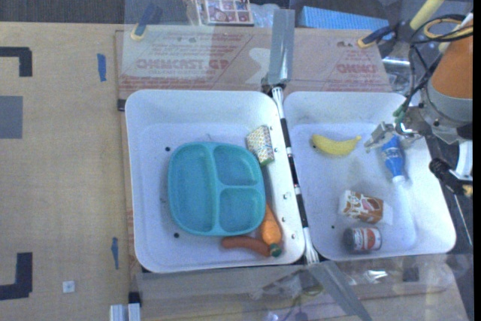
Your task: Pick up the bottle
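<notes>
The bottle (394, 159) is small and blue with a white cap, and it lies in the right bin (428, 237) near the bin's right side. Its cap end points toward the front. My gripper (386, 137) hangs at the bottle's far end, reaching in from the right under the orange band. It looks open: one metal finger (373, 139) angles out to the left of the bottle, and nothing is clamped between the fingers. The bottle rests on the bin floor.
The right bin also holds a banana (335, 144), a small carton (361, 207) and a can (363, 239). In the left bin (150, 124) are a teal divided plate (216, 189), a patterned packet (261, 143), a carrot (271, 225) and a sausage (244, 243).
</notes>
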Action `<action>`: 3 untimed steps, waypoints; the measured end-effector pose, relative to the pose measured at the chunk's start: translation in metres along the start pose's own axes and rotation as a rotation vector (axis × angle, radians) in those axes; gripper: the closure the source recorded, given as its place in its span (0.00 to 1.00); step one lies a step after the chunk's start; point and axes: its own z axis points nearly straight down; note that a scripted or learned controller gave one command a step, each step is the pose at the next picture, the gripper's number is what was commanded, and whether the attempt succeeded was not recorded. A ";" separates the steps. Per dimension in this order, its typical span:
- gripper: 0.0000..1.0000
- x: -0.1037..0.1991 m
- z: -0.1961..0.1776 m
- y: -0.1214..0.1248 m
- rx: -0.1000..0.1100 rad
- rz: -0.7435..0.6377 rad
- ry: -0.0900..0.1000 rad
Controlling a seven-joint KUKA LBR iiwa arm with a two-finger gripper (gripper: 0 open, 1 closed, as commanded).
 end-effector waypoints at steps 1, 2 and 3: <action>0.00 0.007 0.028 -0.005 -0.007 -0.023 0.006; 1.00 0.003 0.017 -0.005 -0.010 -0.020 -0.002; 1.00 0.031 -0.073 -0.015 -0.002 0.116 -0.006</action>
